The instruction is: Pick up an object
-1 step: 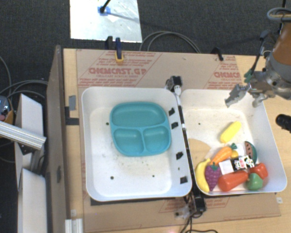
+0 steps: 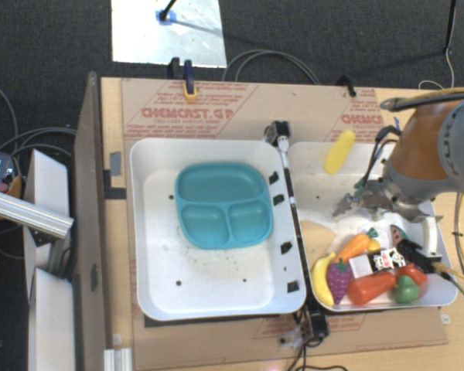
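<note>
My gripper (image 2: 348,204) hangs low over the middle of the right bin (image 2: 313,182), at the end of the grey arm with its orange band (image 2: 421,139). A yellow corn cob (image 2: 339,151) lies up and to the left of it near the bin's far wall. Toward the bin's front lie a carrot (image 2: 354,246), a banana (image 2: 321,277), purple grapes (image 2: 339,278), a red pepper (image 2: 370,287), a green fruit (image 2: 407,291) and a small white box (image 2: 363,264). A flat tan piece (image 2: 317,233) lies just below the gripper. Nothing visibly hangs from the gripper.
The left bin (image 2: 158,238) holds a teal divided plate (image 2: 223,205). A black-clipped divider (image 2: 286,199) runs between the two bins. Cables trail at the bench's far edge and right side. A silver panel (image 2: 168,22) lies on the floor beyond.
</note>
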{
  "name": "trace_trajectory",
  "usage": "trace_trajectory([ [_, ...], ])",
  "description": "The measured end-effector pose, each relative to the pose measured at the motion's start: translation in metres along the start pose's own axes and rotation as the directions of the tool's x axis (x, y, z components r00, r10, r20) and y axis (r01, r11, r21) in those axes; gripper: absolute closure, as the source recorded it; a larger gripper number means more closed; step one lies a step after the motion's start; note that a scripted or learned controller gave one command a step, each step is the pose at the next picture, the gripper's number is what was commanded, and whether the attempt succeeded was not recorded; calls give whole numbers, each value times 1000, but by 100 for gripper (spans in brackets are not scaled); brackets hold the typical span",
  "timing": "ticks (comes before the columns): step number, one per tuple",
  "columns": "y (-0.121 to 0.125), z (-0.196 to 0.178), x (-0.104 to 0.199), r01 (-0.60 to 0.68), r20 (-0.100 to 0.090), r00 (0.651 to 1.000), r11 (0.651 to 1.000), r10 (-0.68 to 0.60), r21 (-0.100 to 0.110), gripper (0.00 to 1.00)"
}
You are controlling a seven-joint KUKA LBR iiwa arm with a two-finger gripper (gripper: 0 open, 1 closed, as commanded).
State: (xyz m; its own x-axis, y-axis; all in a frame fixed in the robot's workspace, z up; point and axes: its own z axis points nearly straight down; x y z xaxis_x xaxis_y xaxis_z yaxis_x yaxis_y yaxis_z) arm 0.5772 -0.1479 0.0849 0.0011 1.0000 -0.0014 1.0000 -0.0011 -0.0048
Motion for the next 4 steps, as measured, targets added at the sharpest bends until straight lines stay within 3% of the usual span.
trace_trajectory([
  [1,57,-236,-25,7,6,1000,1000,-6,-27,0],
  [2,56,-112,-60,0,-2,1000,1000,0,1,0],
  [3,11,7,-38,2,-4,1000,1000,-2,2,0],
  [4,-21,1,3,6,-2,1000,1000,-6,-4,0],
])
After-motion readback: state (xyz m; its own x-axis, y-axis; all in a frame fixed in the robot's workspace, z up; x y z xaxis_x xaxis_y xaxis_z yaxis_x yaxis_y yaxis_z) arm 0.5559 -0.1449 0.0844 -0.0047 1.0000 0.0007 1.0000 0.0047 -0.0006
